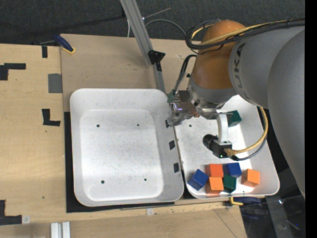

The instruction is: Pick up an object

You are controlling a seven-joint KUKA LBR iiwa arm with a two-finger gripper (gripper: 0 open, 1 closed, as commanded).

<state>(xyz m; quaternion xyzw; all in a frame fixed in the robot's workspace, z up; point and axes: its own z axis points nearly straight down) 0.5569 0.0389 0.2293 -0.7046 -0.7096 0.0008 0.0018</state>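
Note:
My gripper (174, 114) hangs over the left edge of the right bin (265, 155), by the rim shared with the left bin (119, 148). The arm's orange band and grey wrist cover much of the right bin's far half. At that bin's near end lies a cluster of small blocks: a blue one (198, 178), two orange ones (216, 170) (216, 184), a second blue one (233, 169), a dark green one (229, 182) and an orange one (251, 177). A teal block (234, 117) peeks out beside the wrist. I see no object at the gripper.
A slanted metal bar (141, 31) runs from the top down to the bins' far rims. A yellow cable (247, 150) and a black fitting (214, 144) hang from the wrist over the right bin. Black tape marks lie on the bench at left.

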